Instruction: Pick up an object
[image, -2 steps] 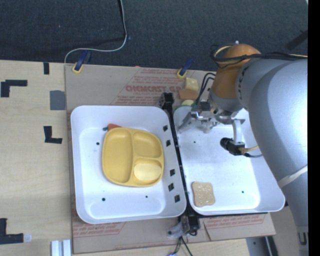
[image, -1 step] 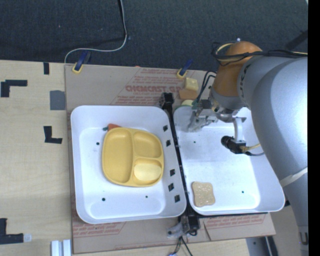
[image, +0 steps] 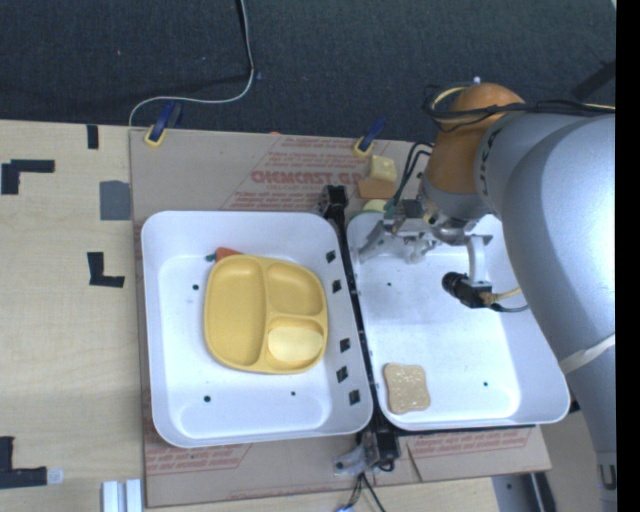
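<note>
A tan, speckled bread-like slice (image: 407, 387) lies flat near the front left corner of the right bin (image: 500, 400). In the left bin (image: 170, 400) sits a yellow divided plate (image: 250, 305) with a pale yellow round piece (image: 295, 342) in its front right compartment. A small red thing (image: 226, 253) peeks out from behind the plate's back edge. My gripper (image: 402, 236) hangs low over the back left corner of the right bin, under the orange band (image: 465, 150). It is far from the slice, with nothing seen in it.
Beyond the right bin's back rim are a tan block (image: 377, 186), a small yellow block (image: 383, 165) and a pale round thing (image: 372, 207). A black clip strip (image: 345, 320) runs between the bins. The bulky grey arm (image: 570, 230) overhangs the right bin's right side.
</note>
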